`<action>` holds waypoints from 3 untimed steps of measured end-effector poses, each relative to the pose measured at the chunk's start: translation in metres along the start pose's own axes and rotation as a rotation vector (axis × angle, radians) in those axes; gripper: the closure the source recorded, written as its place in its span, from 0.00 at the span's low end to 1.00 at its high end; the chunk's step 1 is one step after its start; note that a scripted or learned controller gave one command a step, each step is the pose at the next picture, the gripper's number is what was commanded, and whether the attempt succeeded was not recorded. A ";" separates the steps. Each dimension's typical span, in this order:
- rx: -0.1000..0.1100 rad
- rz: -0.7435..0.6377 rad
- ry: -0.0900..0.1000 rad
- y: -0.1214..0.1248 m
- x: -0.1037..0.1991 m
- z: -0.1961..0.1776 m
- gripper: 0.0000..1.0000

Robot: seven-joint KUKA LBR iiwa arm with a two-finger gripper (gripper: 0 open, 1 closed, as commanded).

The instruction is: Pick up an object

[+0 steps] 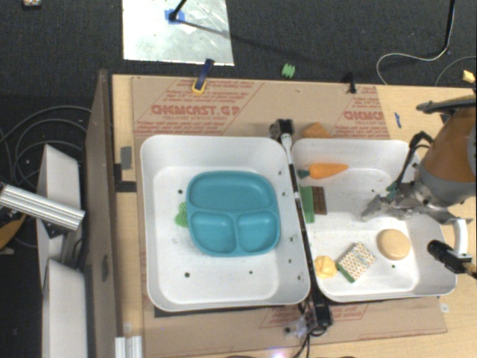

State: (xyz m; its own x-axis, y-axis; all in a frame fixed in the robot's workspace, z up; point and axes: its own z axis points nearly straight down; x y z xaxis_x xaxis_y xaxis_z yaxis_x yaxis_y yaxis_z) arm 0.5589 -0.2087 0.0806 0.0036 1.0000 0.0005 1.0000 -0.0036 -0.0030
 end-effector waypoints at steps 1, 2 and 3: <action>-0.001 -0.001 0.000 -0.061 0.004 -0.003 0.00; -0.008 -0.004 -0.001 -0.056 0.005 -0.015 1.00; -0.005 -0.012 0.001 -0.048 0.076 -0.003 1.00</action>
